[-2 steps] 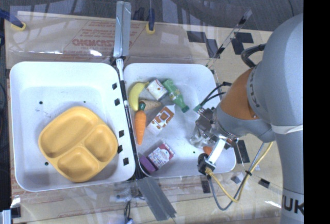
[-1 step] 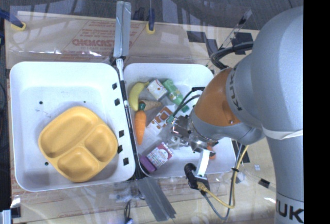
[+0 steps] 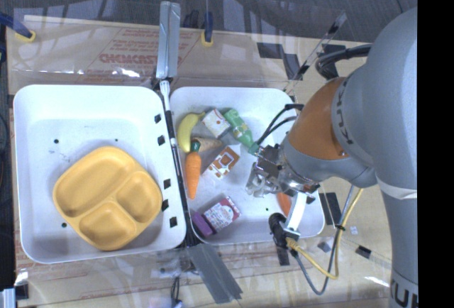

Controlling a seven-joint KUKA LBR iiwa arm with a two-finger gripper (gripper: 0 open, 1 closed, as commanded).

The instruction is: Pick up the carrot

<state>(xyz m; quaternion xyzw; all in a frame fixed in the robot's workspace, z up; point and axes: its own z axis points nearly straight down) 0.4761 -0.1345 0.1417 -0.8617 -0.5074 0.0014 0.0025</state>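
I am looking down on two white bins side by side on the bench. The carrot (image 3: pixel 192 173) is lying in the right bin (image 3: pixel 245 228), close against its left wall, stalk end up toward a banana (image 3: pixel 186 130) and tip pointing toward the near edge. It is lying flat, with a small box (image 3: pixel 223 162) just beside it on the right and a purple packet (image 3: pixel 219 213) below.

I am judging it to be a light, stiff plastic toy: smooth, tapered, a bit slippery, not fragile. I am planning to take it across the thick upper half, where it is less likely to squirt out.

The claw (image 3: pixel 259 175) is hanging over the middle of the same bin, to the right of the carrot, past the box, not touching it. I cannot tell how the claw is set, but nothing is visibly held in it.

The left bin (image 3: pixel 35 108) is holding a yellow tray (image 3: pixel 106 196).
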